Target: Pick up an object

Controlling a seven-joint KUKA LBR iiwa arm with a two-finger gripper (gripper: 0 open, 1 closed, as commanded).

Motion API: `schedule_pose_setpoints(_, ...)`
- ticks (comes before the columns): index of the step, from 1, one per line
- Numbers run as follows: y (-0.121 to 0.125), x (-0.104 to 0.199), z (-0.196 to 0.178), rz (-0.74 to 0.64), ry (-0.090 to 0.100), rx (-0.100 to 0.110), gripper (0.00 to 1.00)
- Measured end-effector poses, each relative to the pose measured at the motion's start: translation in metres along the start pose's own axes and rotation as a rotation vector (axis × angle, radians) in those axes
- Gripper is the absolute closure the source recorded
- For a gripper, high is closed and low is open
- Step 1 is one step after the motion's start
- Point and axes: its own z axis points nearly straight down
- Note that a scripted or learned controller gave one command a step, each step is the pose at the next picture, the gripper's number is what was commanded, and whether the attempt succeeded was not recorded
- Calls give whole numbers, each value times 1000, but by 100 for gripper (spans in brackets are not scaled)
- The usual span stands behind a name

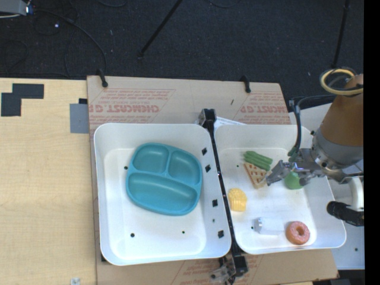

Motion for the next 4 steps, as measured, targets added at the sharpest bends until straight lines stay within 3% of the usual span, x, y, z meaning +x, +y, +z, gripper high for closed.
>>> schedule_pose_setpoints(1, 3, 0, -7, -3, -2, -13, 0)
schedule_pose_setpoints(3, 9, 0, 81, -2, -1, -9, 0)
schedule_pose_setpoints(4, 9, 1, 103, -2, -2, -12, 0)
